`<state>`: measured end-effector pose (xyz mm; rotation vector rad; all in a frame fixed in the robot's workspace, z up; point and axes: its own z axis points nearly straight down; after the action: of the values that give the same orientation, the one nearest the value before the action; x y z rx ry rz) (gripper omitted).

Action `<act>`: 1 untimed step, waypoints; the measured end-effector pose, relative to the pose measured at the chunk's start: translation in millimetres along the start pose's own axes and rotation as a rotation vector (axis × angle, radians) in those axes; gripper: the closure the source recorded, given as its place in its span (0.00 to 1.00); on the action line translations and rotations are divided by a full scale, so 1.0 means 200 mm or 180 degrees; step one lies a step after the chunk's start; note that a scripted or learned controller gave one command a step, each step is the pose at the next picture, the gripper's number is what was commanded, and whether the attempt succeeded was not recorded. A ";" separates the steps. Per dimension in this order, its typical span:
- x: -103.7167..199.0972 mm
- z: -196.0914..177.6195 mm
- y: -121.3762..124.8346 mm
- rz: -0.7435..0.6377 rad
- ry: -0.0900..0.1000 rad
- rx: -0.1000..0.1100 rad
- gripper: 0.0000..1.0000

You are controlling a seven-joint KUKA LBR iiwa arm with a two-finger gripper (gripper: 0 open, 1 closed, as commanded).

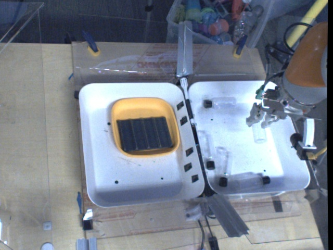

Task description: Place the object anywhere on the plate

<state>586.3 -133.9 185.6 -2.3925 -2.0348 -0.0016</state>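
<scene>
A yellow plate (117, 111) sits in the left white bin (99, 181), near the middle of it. A dark flat block (144, 133) with ridges lies right on the plate. It covers most of the plate's inside, and yellow rim shows all around it. The right white bin (291, 176) is just to the right of the plate's bin, and the two bins touch along one long edge. The grey arm (307, 95) comes in from far to the right of the plate. Its orange band (312, 56) is up high, well off to the right of the plate and a bit farther back. From the band, the arm bends down and points left, toward the plate's side. The gripper (261, 120) is at the end of the arm. It hangs over the right bin, well apart from the plate and about level with it. It is tipped a little, with its tip lower and more to the left. I cannot tell if the gripper is open or closed, and I see nothing held in it. Just below the gripper there is a small clear thing (258, 134) in the right bin, but it is too faint to say what it is. A few little black bits (210, 164) lie in the same bin, nearer to the plate. Far behind the plate, and off to its right, stands a clear tub (218, 7) full of bright toys. Both bins rest on a tan bench (36, 139).
</scene>
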 end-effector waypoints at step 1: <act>0.00 0.00 0.00 0.0000 0.0000 -0.0001 0.00</act>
<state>586.3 -134.0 185.7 -2.3928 -2.0348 -0.0018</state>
